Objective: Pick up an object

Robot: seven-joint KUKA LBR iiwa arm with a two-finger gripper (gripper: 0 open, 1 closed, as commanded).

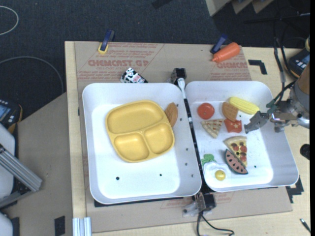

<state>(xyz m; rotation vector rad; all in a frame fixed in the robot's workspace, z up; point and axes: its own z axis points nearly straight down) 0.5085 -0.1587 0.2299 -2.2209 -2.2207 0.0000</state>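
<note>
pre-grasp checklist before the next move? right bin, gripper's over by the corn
1. Gripper inside the right bin footprint: ok, it sits near that bin's right side.
2. Nothing between its fingers: cannot tell, too small to judge.
3. Target within close range: ok, corn and red block lie just left of the gripper.
4. Target free of neighbours: not ok, corn, red block and orange-brown piece are crowded together.
5. Easier isolated options: ok, tomato sits apart from the others.
6. Left bin contents out of the way: ok, yellow tray lies across the divider.
</note>
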